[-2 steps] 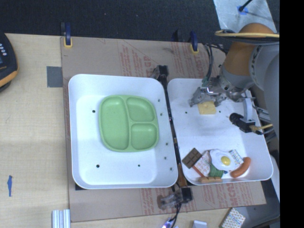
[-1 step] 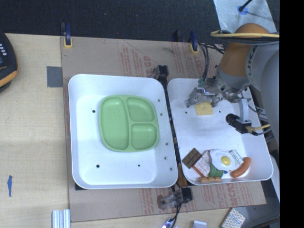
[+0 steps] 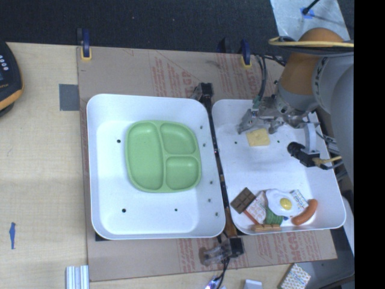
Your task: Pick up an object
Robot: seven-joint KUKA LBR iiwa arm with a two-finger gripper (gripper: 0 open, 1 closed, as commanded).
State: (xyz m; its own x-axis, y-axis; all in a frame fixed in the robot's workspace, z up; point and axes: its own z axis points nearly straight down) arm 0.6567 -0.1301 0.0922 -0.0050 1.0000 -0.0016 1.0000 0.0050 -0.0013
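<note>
Far left there's a dark device with an orange edge (image 3: 7, 74) sitting on the light wood desk (image 3: 36, 179), plus a grey square of tape (image 3: 68, 96) just beside the brown cardboard sheet (image 3: 150, 71) that both bins rest on. The left white shallow bin (image 3: 108, 218) has a pale green divided plastic plate (image 3: 163, 156) lying flat near its middle, three compartments facing up. Moving over, the right white shallow bin (image 3: 264, 173) sits right up against the left one. Near its front edge there's a little cluster: a brown chocolate-bar-looking block (image 3: 242, 199), a red and white packet (image 3: 257, 209) next to it, something green (image 3: 274, 218) tucked below, a toy fried egg with a yellow yolk (image 3: 284, 204), and a reddish toy sausage (image 3: 304, 212) at the right end, all touching or nearly so. Up toward the back of that bin lies a flat pale yellow cheese-like square (image 3: 259, 138), well apart from the cluster. The metal two-finger gripper (image 3: 257, 123) is right over its back edge, coming in from the grey and orange arm (image 3: 307, 71) at the right. Honestly can't tell how far apart the fingers are or whether they've got the yellow square, it's too blurry there. A black piece (image 3: 301, 153) of the arm hangs over the bin's right side.
</note>
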